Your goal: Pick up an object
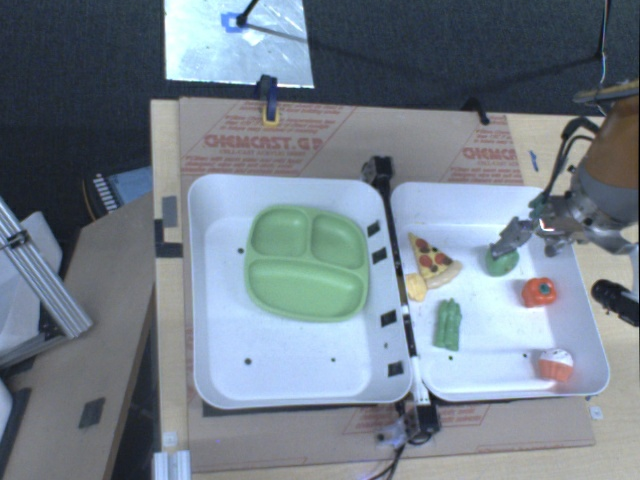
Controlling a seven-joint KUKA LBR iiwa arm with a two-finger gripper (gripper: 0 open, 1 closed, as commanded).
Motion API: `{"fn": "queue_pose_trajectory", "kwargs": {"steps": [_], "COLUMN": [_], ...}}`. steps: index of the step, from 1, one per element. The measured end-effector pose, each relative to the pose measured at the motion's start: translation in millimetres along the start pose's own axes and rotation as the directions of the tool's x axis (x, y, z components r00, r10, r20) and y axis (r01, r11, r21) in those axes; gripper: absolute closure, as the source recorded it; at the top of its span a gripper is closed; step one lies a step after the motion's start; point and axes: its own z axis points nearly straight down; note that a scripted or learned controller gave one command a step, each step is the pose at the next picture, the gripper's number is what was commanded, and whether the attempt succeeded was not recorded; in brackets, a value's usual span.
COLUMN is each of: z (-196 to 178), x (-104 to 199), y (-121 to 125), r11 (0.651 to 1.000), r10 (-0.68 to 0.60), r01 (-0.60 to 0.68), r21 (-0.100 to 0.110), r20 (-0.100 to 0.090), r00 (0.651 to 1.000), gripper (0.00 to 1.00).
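**Gripper low over a green toy in the right bin**

Here the arm [610, 168] reaches in from the right, its grey wrist hanging over the far right part of the right bin [585, 368]. The gripper [508, 240] points down and leftward, and its tip sits right at a small round green toy [501, 262] that lies on the bin floor. The dark fingers meet the top of that toy, but whether they are spread, closed, or clamped on it cannot be told from this angle; the toy looks to be resting on the floor.

Other things share the right bin. A slice of toy pizza [432, 259] lies near the left wall, with a small yellow piece [416, 288] touching its lower edge. Below those, a green bundle like asparagus [447, 324] lies roughly upright in the view. A red-orange toy with a green top, like a tomato [539, 291], sits just beside the green toy, below and to its right. An orange-and-white cupcake-like toy [555, 364] rests in the near right corner.

The left bin [215, 368] holds a light green divided plate [305, 262], set near its middle with three compartments. Both bins stand on a brown cardboard sheet [300, 133] with red lettering, and a yellow clamp [269, 106] grips its far edge.
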Motion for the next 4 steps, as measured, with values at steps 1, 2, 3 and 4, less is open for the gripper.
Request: {"fn": "queue_pose_trajectory", "kwargs": {"steps": [1, 2, 3, 4], "z": [60, 106, 93, 49], "x": [7, 1, 0, -1], "y": [5, -2, 0, -2], "r11": [1.000, 1.000, 1.000, 1.000], "r10": [0.000, 0.001, -0.001, -0.001], "r01": [0.000, -0.001, 0.001, 0.001], "r21": [0.002, 0.000, -0.005, -0.006], "r20": [-0.001, 0.000, 0.001, 0.001], "r00": [1.000, 1.000, 1.000, 1.000], "gripper": [0.00, 0.00, 1.00, 1.00]}}
